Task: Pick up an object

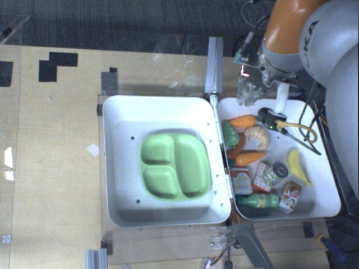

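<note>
Sitting in the left bin, a glossy green three-compartment tray lies right of its white wall; farther right, the second bin holds carrots, a banana and cartons. Gripper hovers over that bin's far edge, grip state unclear.

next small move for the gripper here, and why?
Probably lower toward the upper carrot. The gripper hangs above the right bin's far edge with nothing between its fingers, and that carrot lies just below it, on the near side of the toy food pile.
</note>
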Action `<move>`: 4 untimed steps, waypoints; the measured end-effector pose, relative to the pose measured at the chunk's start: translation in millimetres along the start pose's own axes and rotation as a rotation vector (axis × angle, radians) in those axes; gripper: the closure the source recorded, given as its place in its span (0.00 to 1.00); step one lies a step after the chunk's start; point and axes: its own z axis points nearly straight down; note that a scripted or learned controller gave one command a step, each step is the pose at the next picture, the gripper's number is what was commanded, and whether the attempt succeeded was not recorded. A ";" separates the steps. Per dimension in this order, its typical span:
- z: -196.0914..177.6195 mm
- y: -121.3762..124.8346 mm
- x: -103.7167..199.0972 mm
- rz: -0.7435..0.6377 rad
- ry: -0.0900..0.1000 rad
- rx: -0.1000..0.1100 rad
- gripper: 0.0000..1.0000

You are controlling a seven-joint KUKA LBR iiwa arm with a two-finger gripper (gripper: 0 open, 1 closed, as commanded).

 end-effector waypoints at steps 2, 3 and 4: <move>-4.4 13.7 55.1 0.023 0.000 -0.002 1.00; -136.0 32.2 -17.8 -0.077 0.001 -0.002 1.00; -129.8 22.8 17.4 -0.378 0.001 0.000 1.00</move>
